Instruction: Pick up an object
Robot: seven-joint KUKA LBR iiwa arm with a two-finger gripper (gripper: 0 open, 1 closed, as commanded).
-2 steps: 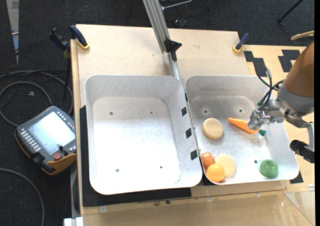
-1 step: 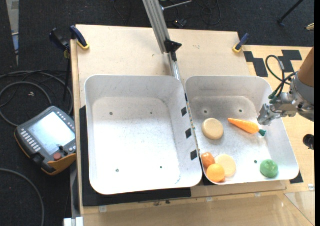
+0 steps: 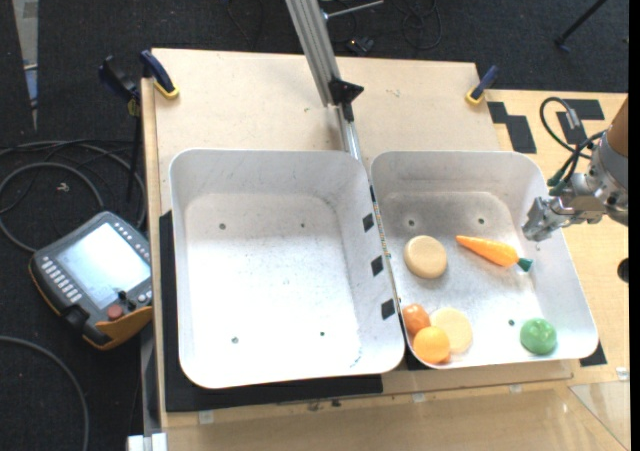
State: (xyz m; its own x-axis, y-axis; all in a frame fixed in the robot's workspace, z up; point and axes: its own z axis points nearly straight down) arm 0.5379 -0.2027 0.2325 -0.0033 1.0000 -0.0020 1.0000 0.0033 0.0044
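Note:
The right bin [image 3: 470,174] holds several toy foods. An orange carrot with a green tip [image 3: 488,250] lies near its middle right. A pale round piece [image 3: 426,257] sits left of the carrot. At the front are a small red-orange piece [image 3: 415,317], an orange ball [image 3: 432,344] and a cream disc [image 3: 455,326]. A green ball [image 3: 538,336] rests in the front right corner. My gripper [image 3: 535,224] hangs over the bin's right wall, just right of the carrot's green tip, with nothing seen between its fingers.
The left bin [image 3: 265,269] lies beside the right one, joined at a shared wall. A slanted metal pole [image 3: 310,24] rises from the back of the bench. A teach pendant [image 3: 95,279] lies on the floor at the left. Clamps sit at the bench's back corners.

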